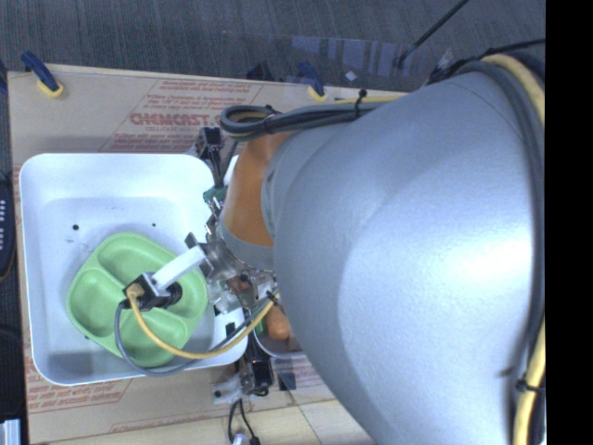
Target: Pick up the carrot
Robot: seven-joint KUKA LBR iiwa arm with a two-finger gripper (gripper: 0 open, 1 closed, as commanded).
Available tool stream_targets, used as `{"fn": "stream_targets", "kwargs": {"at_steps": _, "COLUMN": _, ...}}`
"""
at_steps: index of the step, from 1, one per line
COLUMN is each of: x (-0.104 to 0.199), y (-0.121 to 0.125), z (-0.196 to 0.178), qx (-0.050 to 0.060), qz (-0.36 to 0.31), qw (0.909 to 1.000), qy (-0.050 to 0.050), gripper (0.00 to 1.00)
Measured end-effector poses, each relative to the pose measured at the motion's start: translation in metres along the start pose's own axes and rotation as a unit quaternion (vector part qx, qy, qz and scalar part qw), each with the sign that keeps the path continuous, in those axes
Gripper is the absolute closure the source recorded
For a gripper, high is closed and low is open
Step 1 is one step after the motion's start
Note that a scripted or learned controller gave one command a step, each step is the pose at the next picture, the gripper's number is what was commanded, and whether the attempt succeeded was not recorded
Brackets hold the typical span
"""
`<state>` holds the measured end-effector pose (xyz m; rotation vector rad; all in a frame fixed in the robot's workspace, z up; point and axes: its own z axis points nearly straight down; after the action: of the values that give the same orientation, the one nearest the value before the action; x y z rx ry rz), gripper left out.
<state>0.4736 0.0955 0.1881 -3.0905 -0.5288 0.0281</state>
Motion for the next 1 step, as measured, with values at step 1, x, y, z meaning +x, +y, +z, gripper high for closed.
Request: {"fn": "stream_targets", "kwargs": {"at_steps": 1, "x": 0.0009, "y": 0.0011, "z": -0.0108, "qx": 0.001, "qz": -0.003, "qw": 1.0, "qy": -0.002, "gripper": 1.0}}
